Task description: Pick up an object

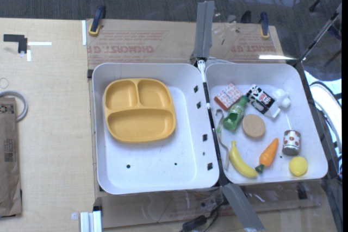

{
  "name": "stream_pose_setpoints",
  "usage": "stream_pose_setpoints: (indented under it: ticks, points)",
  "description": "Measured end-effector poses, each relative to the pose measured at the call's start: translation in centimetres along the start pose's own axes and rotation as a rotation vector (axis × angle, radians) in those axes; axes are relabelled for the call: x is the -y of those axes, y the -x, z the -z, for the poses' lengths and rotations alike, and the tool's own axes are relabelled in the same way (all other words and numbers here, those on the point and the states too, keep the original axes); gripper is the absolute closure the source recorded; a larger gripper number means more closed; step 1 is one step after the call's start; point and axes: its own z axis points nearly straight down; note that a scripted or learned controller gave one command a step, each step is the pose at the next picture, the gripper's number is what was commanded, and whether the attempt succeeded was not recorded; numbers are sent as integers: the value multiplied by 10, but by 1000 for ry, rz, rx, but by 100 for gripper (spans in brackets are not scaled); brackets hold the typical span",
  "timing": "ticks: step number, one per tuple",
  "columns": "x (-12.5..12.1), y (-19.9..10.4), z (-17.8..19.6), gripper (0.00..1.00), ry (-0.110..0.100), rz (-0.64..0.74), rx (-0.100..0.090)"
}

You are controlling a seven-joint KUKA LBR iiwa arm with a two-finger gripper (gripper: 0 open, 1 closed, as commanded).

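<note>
Mostly smooth plastic: curved banana (241, 160), tapered carrot (268, 152)

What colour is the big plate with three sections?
The plate is yellow-orange, seen clearly in the camera view, in the left bin.

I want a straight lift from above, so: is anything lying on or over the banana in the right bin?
Nothing visible does. The banana lies bare on the floor of the right bin. The carrot sits close at its right end, with its green tip by the banana's tip; whether they touch is unclear.
</note>
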Motion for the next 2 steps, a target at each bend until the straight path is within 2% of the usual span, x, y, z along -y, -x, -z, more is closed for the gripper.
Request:
stream_pose_setpoints:
  ticks: [1,2]
  points:
    - [-69,72,-1,100,1,251,0]
    - [-71,74,-45,100,0,228,-2]
